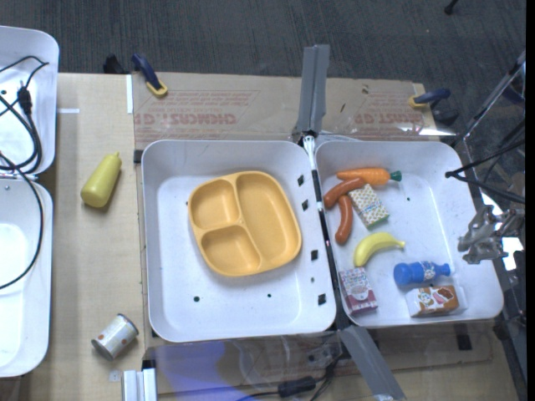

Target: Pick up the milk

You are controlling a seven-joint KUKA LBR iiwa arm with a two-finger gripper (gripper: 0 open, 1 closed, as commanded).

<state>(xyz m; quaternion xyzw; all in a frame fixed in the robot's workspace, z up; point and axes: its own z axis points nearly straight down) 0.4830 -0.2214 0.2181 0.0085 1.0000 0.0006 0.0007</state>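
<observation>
A small white carton with red print, which I take for the milk [357, 290], lies at the front left corner of the right bin [443, 192]. My gripper [478, 241] hangs over that bin's right rim, well to the right of the carton and apart from it. A blue bottle [420, 271] and an orange-brown carton [435, 301] lie between the gripper and the milk.
The right bin also holds a carrot [364, 175], two sausages [341, 207], a green-and-white box [369, 205] and a banana [377, 246]. A yellow divided plate [244, 221] sits in the left bin [167, 249]. A mustard bottle [101, 180] and a can [114, 335] lie on the bench at left.
</observation>
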